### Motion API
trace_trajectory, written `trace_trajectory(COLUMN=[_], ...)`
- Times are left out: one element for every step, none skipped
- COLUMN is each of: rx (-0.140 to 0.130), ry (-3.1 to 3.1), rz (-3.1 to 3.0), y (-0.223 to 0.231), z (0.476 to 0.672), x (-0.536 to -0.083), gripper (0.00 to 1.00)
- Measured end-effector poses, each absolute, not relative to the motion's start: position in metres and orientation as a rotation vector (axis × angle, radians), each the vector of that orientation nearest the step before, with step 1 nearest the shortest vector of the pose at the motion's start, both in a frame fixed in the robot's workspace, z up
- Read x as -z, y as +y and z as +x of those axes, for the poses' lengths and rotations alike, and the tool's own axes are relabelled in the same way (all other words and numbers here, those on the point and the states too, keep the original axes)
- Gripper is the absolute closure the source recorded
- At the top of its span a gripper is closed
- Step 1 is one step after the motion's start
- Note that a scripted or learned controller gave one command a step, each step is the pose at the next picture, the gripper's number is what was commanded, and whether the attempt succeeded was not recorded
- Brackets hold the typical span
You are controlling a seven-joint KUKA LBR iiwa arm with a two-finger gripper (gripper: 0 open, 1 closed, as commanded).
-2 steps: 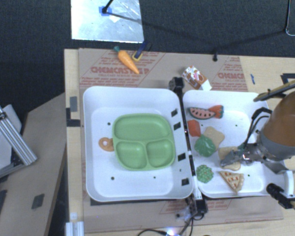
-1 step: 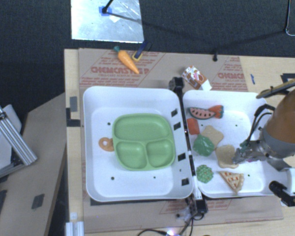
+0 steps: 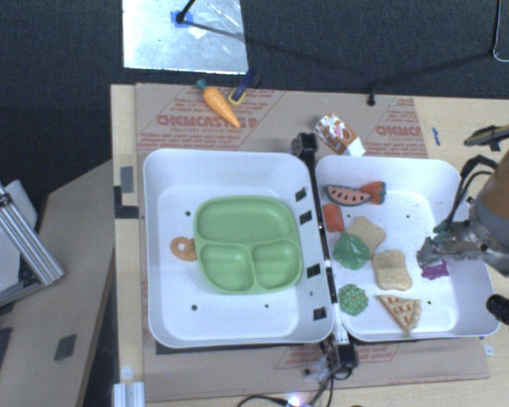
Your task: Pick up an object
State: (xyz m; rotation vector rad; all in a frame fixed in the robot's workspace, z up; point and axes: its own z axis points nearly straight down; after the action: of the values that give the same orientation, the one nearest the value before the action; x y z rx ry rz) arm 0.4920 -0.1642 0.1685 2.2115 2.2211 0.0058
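Claw [image 3: 433, 253] low over the right bin [image 3: 445, 176], near its right wall, reaching in from the right on a grey arm [image 3: 500, 202] with an orange band. Cannot tell how far open, nor whether anything sits in its grip; too dark and small to read. Just beneath and beside the tip, a small purple piece [image 3: 435, 270] on the bin floor, touching or nearly touching the claw.

Further left in the same bin, a tan bread slice [image 3: 391, 270], and above it a second bread slice [image 3: 367, 232]. Below these, a triangular waffle-like wedge [image 3: 400, 311] near the front wall. Left of the bread, a green leafy piece [image 3: 351, 251], and under it a round green studded piece [image 3: 353, 298]. Against the left wall, a small orange-red block [image 3: 332, 219]. Toward the back, a watermelon slice [image 3: 355, 194], lying flat.

In the left bin [image 3: 165, 227], a green divided plate [image 3: 243, 243] at the middle, with a small orange ring [image 3: 183, 248] just beside its left edge.

Behind the bins on the surface [image 3: 127, 125], a toy carrot [image 3: 219, 105] on brown cardboard [image 3: 271, 117], and a small printed packet [image 3: 338, 134] close to the back rim of the right bin. Farther back, a shiny foil sheet [image 3: 185, 22].
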Motion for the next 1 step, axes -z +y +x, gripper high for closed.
trace_trajectory(rx=[-0.006], ry=[2.222], rz=[2.210], y=[-0.1646], z=[0.4942], x=[-0.2224], gripper=[1.00])
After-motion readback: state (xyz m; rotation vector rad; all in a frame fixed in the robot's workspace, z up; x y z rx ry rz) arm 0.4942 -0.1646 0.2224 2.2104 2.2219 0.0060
